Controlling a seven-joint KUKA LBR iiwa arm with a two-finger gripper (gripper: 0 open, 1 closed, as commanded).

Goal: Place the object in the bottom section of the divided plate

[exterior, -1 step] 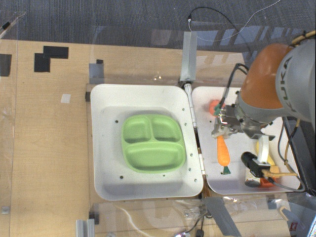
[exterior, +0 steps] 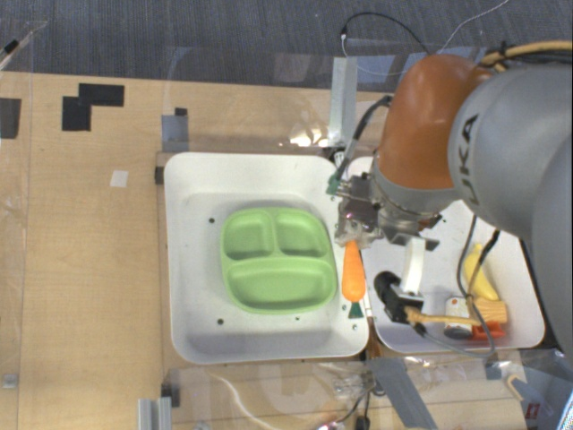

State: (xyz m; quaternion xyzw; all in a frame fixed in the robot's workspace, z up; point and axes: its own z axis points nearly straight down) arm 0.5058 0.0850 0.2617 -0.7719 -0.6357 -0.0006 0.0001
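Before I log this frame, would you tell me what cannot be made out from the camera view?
- The gripper: the wrist above hides it, so whether it holds the carrot is unclear.
- The right bin: the arm covers its upper part.
- The banana: partly hidden behind a cable.
- The brush and small items beside it: too small and cluttered to identify.

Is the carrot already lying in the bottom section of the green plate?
No. The carrot hangs beside the right rim of the green plate, under the end effector, and the plate's bottom section holds nothing.
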